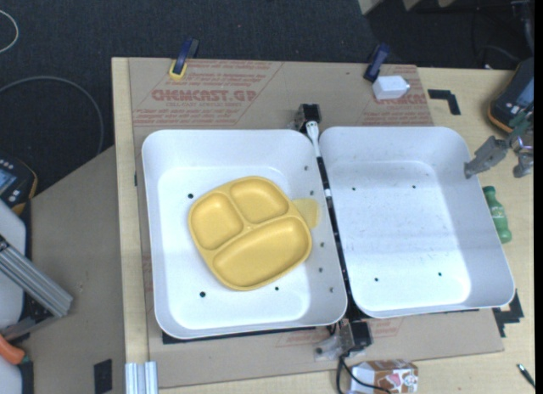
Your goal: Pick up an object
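Cardboard-topped bench carries two shallow white bins side by side. Left bin holds a yellow divided plate, three compartments, lying flat and turned a bit off square, sitting roughly centre of the bin floor, its right edge near the bin's right wall. A small pale yellow piece pokes out from under the plate's right side, can't tell what it is. Right bin has a bare speckled floor. Gripper sits at the far right edge of the view, just outside the right bin's upper right corner, grey fingers spread apart with nothing between them, well away from the plate. A green object lies on the bench just beside the right bin's right rim, below the gripper.
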Available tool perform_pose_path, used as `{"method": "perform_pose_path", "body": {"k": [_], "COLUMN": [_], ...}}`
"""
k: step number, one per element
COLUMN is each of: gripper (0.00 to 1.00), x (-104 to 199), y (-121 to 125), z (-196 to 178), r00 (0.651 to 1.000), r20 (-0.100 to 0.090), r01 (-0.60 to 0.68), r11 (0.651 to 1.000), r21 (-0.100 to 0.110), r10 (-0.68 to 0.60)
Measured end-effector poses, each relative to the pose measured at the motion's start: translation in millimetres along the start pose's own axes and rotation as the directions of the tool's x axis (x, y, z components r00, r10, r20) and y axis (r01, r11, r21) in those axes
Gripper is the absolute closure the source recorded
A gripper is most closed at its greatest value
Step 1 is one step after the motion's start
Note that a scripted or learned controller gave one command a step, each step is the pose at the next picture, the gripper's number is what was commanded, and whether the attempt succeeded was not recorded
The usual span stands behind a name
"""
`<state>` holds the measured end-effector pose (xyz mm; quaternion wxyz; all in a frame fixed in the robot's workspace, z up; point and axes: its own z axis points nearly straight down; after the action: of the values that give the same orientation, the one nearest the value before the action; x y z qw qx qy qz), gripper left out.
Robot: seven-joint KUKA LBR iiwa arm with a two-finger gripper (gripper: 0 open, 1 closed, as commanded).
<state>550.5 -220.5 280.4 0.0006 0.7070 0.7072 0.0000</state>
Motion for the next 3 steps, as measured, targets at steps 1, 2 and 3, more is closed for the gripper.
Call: {"method": "perform_pose_path", "body": {"k": [1,2,3], "gripper": [0.0,0.0,0.0], "x": [57.3,93.7,129.2], "y": [-59.4,-63.1,-70.6], "z": [-73.3,-200.0,-259.3], "r00": [1.0,1.0,1.0], "r20": [0.0,0.003,0.0], "r01": [0.003,0.004,0.004], "r11": [1.0,1.0,1.0], "r21": [-0.008,-0.017,-0.009], "r10": [-0.003,-0.004,-0.004]}}
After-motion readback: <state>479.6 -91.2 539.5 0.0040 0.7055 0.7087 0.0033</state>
